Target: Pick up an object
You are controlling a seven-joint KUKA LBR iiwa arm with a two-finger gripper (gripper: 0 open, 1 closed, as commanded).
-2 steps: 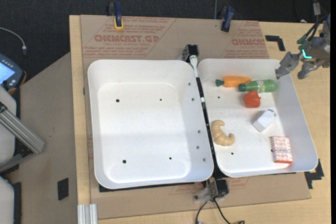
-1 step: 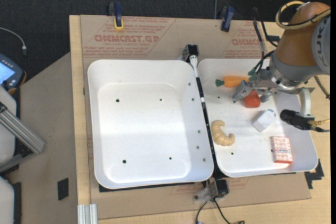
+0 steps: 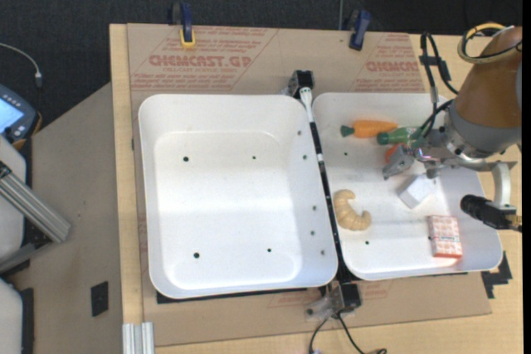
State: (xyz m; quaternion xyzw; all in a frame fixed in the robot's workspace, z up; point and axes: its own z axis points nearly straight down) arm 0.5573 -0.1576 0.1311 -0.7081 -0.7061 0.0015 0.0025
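The right bin (image 3: 377, 254) holds an orange toy carrot (image 3: 371, 128) with a green top at the back. A tan croissant (image 3: 351, 210) lies near its left wall, a small white block (image 3: 416, 193) sits in the middle, and a pink box (image 3: 445, 237) rests at the front right. My gripper (image 3: 412, 166) hangs over the bin's middle, just right of the carrot's green end and just behind the white block. Its grey fingers (image 3: 394, 165) stand spread and open, with nothing between them.
The left bin (image 3: 224, 195) lies beside the right one, the two sharing a black-edged wall. Blue clamps (image 3: 358, 29) hold the cardboard base at the back. The arm's orange band (image 3: 489, 91) and cables hang over the right bin's far right side.
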